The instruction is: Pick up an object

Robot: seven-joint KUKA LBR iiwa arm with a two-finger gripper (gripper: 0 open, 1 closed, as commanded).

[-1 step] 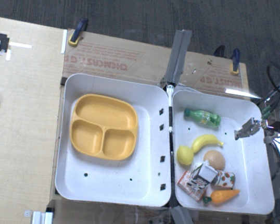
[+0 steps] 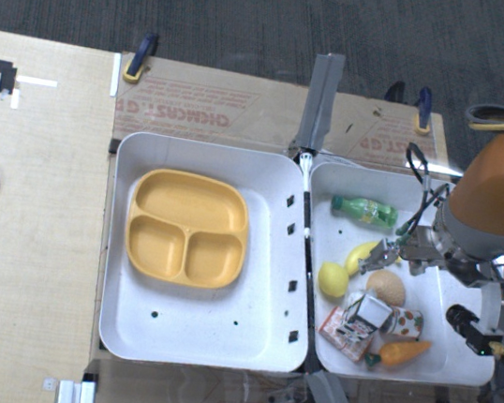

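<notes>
On the counter, two shallow white bins sit side by side. Left bin: holds one yellow-orange divided plate with three compartments, lying flat toward the bin's far left. Right bin: holds a cluster of small objects. A green bottle lies on its side at the far end. A banana lies partly hidden under the gripper, with a lemon just beside its near end. A tan, rounded item, possibly a bread roll, sits right of the lemon. Nearer still, a red-and-white printed packet lies tilted, with a small dark-framed object resting on it; its identity is hard to make out. A carrot lies at the near right of the cluster, touching a small printed box.

Arm: grey with an orange band, reaching in from the right and cut off by the frame edge. Cables and dark hardware obscure the wrist. Gripper low over the banana's right end; whether its fingers are spread or closed cannot be told, and no object is visibly between them.
</notes>
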